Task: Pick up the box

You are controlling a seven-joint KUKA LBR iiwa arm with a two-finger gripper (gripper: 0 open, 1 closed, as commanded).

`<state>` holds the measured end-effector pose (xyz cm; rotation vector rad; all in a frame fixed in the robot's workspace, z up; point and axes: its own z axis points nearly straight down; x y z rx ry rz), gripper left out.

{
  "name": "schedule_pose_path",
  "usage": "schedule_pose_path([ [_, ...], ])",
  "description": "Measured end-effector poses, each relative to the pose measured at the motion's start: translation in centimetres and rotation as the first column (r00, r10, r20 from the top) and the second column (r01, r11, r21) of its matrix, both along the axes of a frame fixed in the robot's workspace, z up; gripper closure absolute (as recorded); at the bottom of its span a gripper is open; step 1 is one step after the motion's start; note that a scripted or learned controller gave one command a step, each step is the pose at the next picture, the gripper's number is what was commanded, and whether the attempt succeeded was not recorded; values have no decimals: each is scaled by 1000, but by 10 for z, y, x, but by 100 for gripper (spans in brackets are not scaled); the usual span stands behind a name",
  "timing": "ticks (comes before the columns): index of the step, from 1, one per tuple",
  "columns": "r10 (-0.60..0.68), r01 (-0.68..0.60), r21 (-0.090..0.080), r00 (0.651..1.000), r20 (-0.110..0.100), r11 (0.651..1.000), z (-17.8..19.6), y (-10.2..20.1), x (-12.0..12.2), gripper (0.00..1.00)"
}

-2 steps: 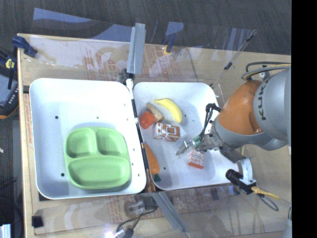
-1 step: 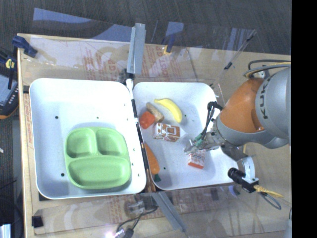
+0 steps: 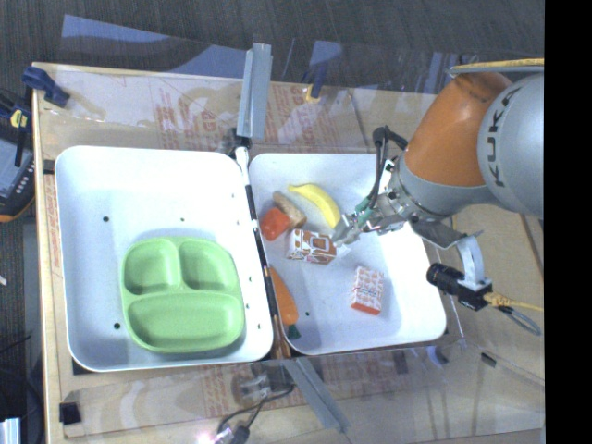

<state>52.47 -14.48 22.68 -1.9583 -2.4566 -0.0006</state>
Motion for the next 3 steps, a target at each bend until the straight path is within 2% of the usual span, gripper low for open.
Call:
schedule_pose_path([
  [1, 0, 0, 0, 1000, 0, 1000, 0, 0, 0, 0],
  [2, -28, 28, 1, 1000, -5, 1000, -94, -65, -25, 0],
  [3, -187, 187, 0, 982, 4, 982, -131, -66, -28, 0],
])
